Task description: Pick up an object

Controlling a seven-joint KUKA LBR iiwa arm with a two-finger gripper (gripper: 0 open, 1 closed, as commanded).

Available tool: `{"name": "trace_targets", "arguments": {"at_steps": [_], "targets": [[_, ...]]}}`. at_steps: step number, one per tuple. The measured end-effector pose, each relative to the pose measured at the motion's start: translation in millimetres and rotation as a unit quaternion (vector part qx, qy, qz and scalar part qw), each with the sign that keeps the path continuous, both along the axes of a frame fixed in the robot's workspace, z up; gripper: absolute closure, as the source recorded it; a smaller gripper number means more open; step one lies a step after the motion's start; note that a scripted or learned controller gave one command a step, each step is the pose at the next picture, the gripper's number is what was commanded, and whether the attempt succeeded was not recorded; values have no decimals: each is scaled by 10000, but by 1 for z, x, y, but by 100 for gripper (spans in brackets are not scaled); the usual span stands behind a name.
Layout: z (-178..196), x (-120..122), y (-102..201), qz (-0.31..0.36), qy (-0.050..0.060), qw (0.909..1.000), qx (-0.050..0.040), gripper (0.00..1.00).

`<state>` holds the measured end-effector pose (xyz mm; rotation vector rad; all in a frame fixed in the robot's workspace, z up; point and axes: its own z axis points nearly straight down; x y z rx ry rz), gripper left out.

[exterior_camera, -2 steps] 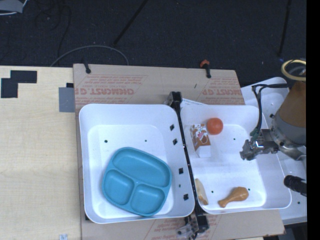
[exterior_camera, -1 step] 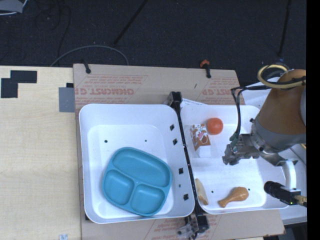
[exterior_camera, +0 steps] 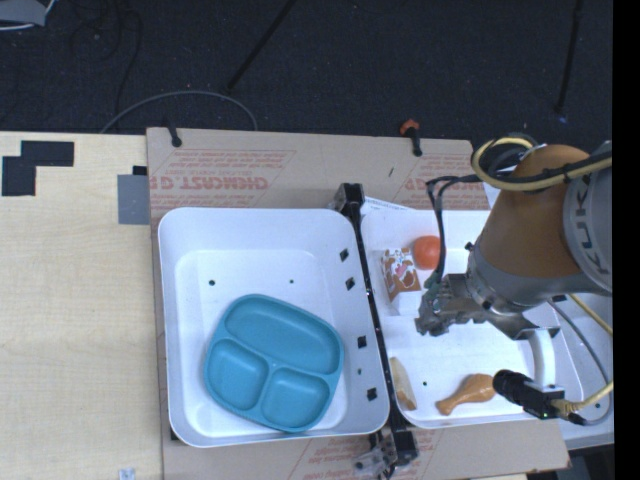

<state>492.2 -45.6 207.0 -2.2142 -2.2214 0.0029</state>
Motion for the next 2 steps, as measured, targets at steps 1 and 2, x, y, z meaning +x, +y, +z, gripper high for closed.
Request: {"name": "trace_targets", "arguments": {"at_steps": [1,2], "targets": [[-5,3,49,3,4,10000,0,100],[0,-6,108,6,-2,10000,-4,100]]}}
